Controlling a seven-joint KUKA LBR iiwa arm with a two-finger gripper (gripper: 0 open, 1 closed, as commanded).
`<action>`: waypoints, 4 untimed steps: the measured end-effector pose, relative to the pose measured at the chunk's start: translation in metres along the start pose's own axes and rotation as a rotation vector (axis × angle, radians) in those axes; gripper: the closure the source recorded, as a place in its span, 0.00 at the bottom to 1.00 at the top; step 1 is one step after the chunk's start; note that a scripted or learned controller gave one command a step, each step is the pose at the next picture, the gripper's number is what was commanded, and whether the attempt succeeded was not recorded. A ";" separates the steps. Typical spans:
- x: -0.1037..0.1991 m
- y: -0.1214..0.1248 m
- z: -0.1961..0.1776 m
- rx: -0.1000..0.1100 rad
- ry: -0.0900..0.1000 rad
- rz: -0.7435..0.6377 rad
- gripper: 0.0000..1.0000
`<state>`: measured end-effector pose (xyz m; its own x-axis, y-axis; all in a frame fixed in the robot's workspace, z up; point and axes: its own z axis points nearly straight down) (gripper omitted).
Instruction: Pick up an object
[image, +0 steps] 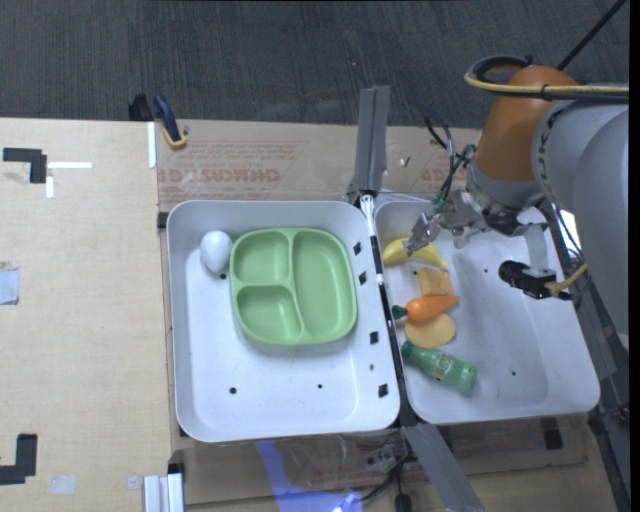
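Grey arm (590, 150) enters from right, orange band above wrist, claw (424, 232) angled down-left, low.

A pale wooden bench (80, 330) bore two shallow white bins side by side. The left bin (275, 400) touched the right bin (520, 390) (a brown cardboard sheet (260, 165) lay behind).

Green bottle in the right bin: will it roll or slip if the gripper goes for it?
The green bottle lies on its side, so a nudge would likely roll it. Its smooth round body may slip between fingers. It lies beside the yellow disc, which might shift too.
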<state>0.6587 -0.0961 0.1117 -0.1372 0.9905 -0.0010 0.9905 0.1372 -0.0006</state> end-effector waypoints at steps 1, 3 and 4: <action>-0.001 0.000 -0.010 -0.001 -0.001 0.001 1.00; -0.015 -0.056 -0.023 0.000 0.001 0.070 0.00; 0.008 -0.051 0.020 0.001 0.001 -0.212 0.00</action>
<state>0.6075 -0.0947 0.0914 -0.3421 0.9397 0.0002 0.9397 0.3421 -0.0014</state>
